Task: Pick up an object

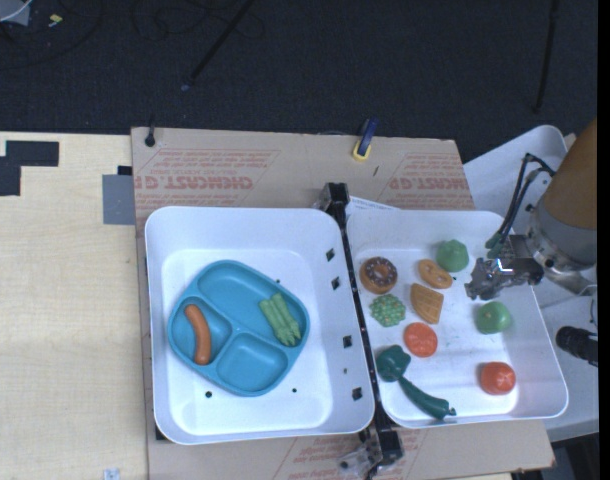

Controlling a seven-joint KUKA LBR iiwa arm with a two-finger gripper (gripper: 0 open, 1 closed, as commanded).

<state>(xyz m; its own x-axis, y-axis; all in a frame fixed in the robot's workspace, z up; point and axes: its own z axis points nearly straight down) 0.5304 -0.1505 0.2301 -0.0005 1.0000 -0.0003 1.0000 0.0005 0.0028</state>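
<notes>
Gripper [482, 286] over right bin [545, 408], between two green toys [451, 256]; jaws' spread unclear, cannot tell

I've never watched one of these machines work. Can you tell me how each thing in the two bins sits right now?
Blue tray: flat in left bin.
Hot dog: lying in the tray's left compartment.
Green beans: lying in its right compartment.
Donut: flat in right bin.
Green pepper: on its side.
Tomato: loose, untouched.
Gripper: low over right bin, holding nothing visible.
</notes>
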